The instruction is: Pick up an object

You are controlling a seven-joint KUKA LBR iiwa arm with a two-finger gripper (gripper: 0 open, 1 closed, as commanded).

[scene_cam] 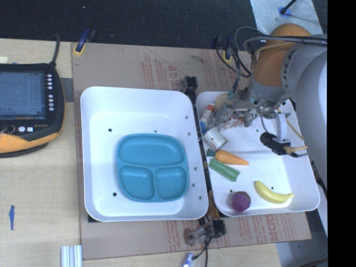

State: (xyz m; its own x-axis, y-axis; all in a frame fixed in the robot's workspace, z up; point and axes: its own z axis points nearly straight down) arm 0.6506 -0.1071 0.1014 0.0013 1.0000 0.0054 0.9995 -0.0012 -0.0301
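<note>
The right bin [303, 202] holds an orange carrot [231, 158], a green vegetable [224, 170] just below it, a purple round piece [240, 201] and a yellow banana [272, 193] near the front. A grey-white small box [214, 139] and a small red-and-white item [207, 114] lie at the bin's back left. My gripper [227, 117] hangs low over that back left part, right above the small box and beside the red-and-white item. Nothing shows as lifted.
The left bin [94, 149] holds a blue divided plate [152, 167]. A teach pendant [28, 107] lies on the bench at far left. The arm's grey body [300, 77] covers the right bin's back right.
</note>
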